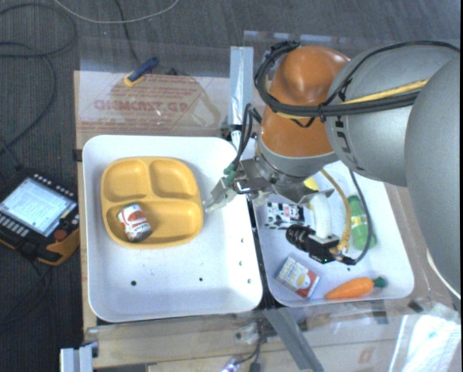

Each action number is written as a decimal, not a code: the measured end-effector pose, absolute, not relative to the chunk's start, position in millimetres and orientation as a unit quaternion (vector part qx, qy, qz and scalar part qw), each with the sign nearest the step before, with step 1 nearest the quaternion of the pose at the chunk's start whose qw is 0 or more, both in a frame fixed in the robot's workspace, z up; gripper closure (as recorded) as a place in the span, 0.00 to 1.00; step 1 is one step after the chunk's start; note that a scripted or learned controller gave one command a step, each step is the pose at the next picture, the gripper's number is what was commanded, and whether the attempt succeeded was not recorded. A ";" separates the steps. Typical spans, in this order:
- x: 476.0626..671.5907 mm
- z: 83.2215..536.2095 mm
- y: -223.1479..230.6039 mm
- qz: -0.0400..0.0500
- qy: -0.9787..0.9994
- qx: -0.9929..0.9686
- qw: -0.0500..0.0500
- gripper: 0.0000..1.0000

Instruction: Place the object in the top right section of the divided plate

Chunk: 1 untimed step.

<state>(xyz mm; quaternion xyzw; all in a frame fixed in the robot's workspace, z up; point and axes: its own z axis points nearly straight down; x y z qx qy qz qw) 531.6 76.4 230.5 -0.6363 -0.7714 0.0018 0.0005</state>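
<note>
A: Where is the red-and-white can (136, 222)?
B: Frame left, in the yellow divided plastic plate's (186, 231) large lower section, not top right.
A: Gripper (219, 195)?
B: Beside the plate; holds nothing visible, finger state unclear.

The arm (386, 107) runs off the right edge and covers the far part of the right bin (398, 281). A green bottle (359, 223) lies partly behind a cable. The gripper (227, 188) fingertips are too blurred to judge
</note>
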 end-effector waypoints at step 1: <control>498.3 165.3 117.1 0.002 -0.727 -0.687 0.001 0.00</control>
